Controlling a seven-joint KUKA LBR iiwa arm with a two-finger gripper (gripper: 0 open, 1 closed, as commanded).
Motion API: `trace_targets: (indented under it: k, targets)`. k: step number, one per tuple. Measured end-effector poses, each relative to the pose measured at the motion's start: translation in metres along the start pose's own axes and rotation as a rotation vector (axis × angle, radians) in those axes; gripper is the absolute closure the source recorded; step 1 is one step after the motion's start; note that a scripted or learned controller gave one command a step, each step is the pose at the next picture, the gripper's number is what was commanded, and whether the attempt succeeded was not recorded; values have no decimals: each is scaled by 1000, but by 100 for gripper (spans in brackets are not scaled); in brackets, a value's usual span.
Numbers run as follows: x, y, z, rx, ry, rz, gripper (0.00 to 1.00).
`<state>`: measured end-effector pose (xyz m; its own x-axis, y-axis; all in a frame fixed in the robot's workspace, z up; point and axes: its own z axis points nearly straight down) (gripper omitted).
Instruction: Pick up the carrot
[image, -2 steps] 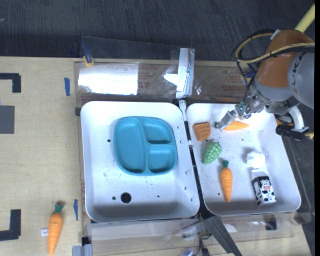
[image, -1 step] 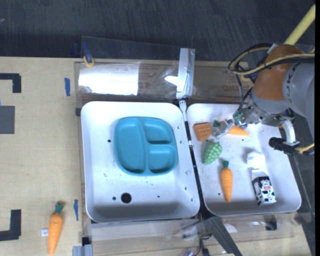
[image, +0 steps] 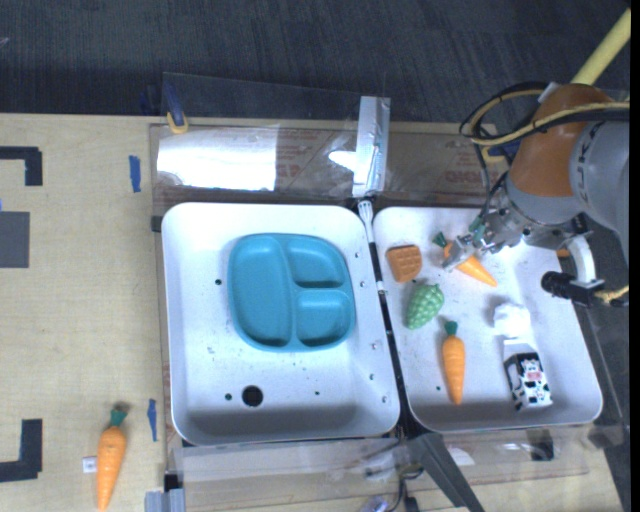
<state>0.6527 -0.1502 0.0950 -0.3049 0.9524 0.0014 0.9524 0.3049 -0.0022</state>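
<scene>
Two carrots lie in the right bin (image: 575, 400). One carrot (image: 453, 364) lies lengthwise near the front, with its green top pointing to the back. A second, smaller carrot (image: 475, 269) lies at the back, its green top (image: 440, 240) to the left. My gripper (image: 472, 244) hangs right over this second carrot and seems to touch its upper side. The grey arm with its orange band (image: 545, 160) reaches in from the upper right. A third carrot (image: 109, 455) lies outside the bins on the bench, at the front left.
The right bin also holds an orange waffle-like piece (image: 404, 262), a green bumpy fruit (image: 424, 304), a small white object (image: 511, 318) and a cow-patterned carton (image: 527, 381). A blue divided plate (image: 292, 290) sits in the left bin (image: 190, 330).
</scene>
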Motion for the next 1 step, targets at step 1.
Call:
trace_targets:
  k: [1]
  targets:
    - [66, 39, -145, -12, -5, -59, 100]
